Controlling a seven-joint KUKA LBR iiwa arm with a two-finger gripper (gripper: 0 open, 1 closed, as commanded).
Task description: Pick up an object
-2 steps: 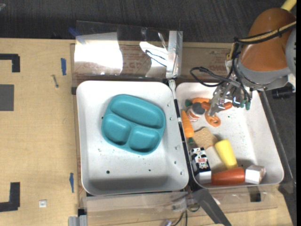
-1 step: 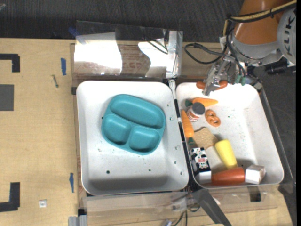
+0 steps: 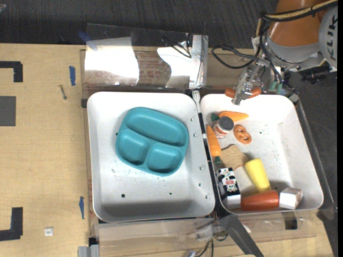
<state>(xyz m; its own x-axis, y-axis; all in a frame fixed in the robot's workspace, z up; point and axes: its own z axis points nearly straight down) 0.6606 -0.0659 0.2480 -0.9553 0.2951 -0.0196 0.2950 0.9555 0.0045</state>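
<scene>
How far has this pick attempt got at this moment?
Done: the gripper sits over the right bin's far rim, near an orange piece. In hand: whether it holds anything is unclear. Left: lifting an object; the yellow piece and others lie in the bin.

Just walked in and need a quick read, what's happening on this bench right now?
A grey and orange robot arm reaches in from the right, its gripper at the far rim of the right bin, right by a small orange piece. It isn't clear that it holds anything. The right bin has toy food along its left and near sides: a carrot, a pretzel, a yellow piece and a red sausage. The left bin holds a teal divided plate.
</scene>
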